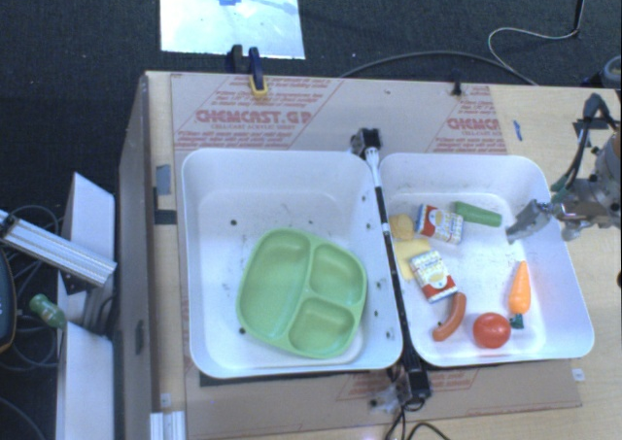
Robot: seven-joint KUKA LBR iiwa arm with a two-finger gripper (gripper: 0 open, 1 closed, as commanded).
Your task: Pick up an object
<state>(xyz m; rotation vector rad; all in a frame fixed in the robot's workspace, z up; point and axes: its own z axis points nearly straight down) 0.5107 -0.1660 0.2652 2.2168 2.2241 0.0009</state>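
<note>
Hand (pixel 530 220) at the right bin's (pixel 559 343) far edge, grip state indiscernible; carrot (pixel 520 288), tomato (pixel 492 329) and the rest lie unpicked.

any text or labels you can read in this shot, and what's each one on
"CHEMCAST GP" in red, printed on the brown board under the bins, left of centre.
The same red print, upside down at the board's right end, only partly legible.
Labels on the two small red and white packets in the right bin: too small to read.
</note>
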